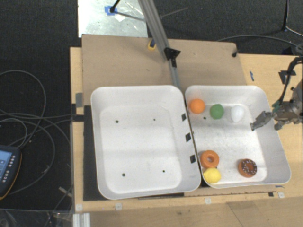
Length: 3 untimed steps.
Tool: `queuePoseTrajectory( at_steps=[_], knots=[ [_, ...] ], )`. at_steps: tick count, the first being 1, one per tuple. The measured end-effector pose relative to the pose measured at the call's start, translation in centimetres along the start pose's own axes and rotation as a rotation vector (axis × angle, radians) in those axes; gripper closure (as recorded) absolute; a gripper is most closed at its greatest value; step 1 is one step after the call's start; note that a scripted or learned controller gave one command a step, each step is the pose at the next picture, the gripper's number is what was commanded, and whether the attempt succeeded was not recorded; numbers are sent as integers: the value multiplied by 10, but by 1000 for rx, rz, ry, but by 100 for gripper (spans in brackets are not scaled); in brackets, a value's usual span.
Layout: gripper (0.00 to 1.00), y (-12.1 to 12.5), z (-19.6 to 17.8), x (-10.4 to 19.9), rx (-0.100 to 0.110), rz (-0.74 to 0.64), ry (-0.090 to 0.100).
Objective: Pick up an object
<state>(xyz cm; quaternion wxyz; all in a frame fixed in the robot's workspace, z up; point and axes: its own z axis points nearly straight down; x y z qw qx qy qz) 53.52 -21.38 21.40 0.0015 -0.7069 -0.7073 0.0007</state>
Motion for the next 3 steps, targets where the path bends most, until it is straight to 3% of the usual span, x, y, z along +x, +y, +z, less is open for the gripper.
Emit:
queuePoseTrajectory(
  at_steps=[2,3],
  knots=[
    [0,-11,95,2,0,1,1],
    [100,-9,82,1,-7,0,-3]
  ],
)
